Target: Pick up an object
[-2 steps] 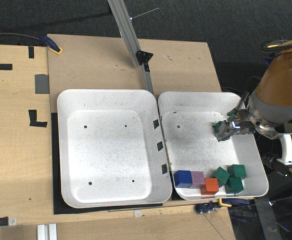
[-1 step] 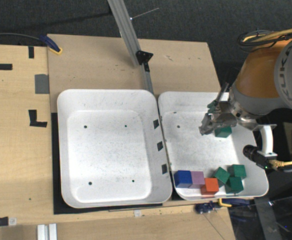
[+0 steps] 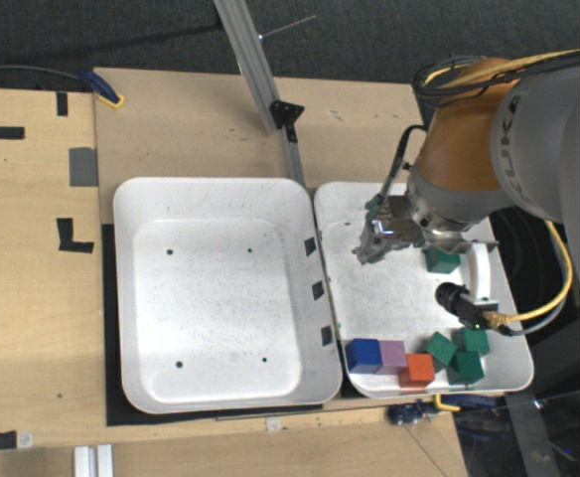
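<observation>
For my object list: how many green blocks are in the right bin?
4. One green block lies just under the arm; three sit near the front right corner. The arm may hide others.

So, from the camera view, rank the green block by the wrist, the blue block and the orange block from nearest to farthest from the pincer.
From the pincer:
1. Green block by the wrist, just to its right.
2. Blue block, at the right bin's near edge, left end of the row.
3. Orange block, further right along that row.
</observation>
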`<state>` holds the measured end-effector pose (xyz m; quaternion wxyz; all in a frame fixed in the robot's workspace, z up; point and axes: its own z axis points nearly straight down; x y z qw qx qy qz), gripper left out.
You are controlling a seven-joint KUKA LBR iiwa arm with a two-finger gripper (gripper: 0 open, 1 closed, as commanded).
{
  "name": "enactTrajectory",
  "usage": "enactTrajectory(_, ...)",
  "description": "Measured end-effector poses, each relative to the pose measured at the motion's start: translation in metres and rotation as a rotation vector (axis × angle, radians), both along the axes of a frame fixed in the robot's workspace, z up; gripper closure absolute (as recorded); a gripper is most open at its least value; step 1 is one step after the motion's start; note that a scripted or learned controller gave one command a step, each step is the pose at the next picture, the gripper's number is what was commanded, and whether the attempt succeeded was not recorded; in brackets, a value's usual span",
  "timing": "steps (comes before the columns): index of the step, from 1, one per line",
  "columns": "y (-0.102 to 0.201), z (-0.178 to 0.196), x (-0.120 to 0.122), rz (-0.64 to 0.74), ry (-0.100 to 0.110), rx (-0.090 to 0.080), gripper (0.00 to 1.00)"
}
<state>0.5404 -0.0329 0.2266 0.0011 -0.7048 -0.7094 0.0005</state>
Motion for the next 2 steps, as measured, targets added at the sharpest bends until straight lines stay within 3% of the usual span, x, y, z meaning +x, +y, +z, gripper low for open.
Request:
enactTrajectory(1, 0.057, 0.010, 0.018, 0.001, -0.002, 0.001, 1.00)
enactTrajectory(2, 0.107, -0.004, 0.031, 0.000, 0.000, -0.001, 1.00)
